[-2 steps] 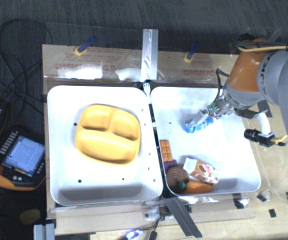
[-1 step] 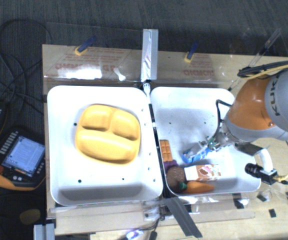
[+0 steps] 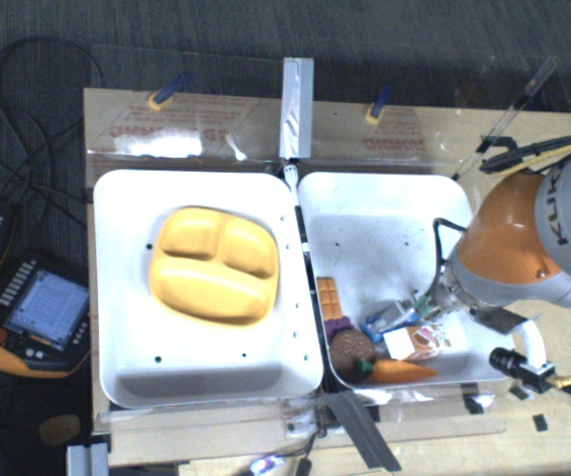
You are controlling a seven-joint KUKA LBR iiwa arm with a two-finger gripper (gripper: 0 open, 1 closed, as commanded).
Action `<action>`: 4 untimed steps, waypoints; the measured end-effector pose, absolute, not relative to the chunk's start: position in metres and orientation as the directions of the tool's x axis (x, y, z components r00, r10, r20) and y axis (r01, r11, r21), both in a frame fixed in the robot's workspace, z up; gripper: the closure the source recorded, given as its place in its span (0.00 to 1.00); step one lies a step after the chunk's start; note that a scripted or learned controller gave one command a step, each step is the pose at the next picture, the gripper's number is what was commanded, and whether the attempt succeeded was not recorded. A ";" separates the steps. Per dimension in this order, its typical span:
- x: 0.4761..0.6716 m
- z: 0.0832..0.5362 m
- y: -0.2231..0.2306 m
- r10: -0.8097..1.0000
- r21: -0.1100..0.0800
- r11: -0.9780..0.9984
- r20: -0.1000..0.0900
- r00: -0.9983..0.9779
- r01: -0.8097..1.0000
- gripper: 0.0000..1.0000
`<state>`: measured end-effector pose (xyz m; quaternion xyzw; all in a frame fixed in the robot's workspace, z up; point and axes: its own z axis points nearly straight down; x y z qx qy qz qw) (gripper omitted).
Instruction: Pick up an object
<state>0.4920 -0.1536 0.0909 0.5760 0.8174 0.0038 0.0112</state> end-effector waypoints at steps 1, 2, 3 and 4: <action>0.560 0.089 -0.195 0.875 0.013 0.485 -0.009 -0.485 0.874 0.00; 0.582 0.089 -0.191 0.830 0.006 0.558 -0.009 -0.558 0.830 0.00; 0.583 0.095 -0.190 0.829 0.007 0.559 -0.005 -0.559 0.829 1.00; 0.581 0.117 -0.222 0.881 -0.002 0.474 0.003 -0.474 0.881 1.00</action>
